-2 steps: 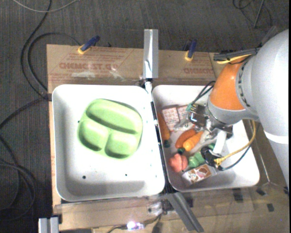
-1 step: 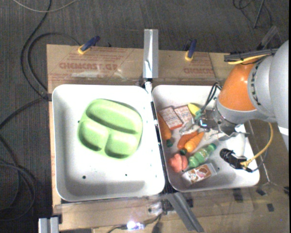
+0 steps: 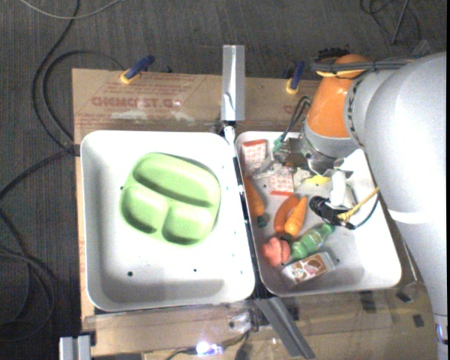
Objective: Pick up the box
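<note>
In the camera view you will find the small red-and-white printed carton box (image 3: 281, 179) lying in the right white bin (image 3: 375, 265), just beside the gripper (image 3: 296, 156). Whether that gripper is parted or closed, you cannot tell. I judge the lift not yet done.

Two bins (image 3: 97, 201), two carrots (image 3: 291, 214), three boxes (image 3: 309, 267)

**Right bin crowded, arm over far edge**

Left bin (image 3: 97, 276) carries a green moulded tray (image 3: 171, 198) near its centre. Right bin (image 3: 375, 272) carries a box (image 3: 310, 267) by its near edge, carrots (image 3: 291, 213), green bottle (image 3: 313, 239). Gripper (image 3: 294, 156) sits low by the far edge.
</note>
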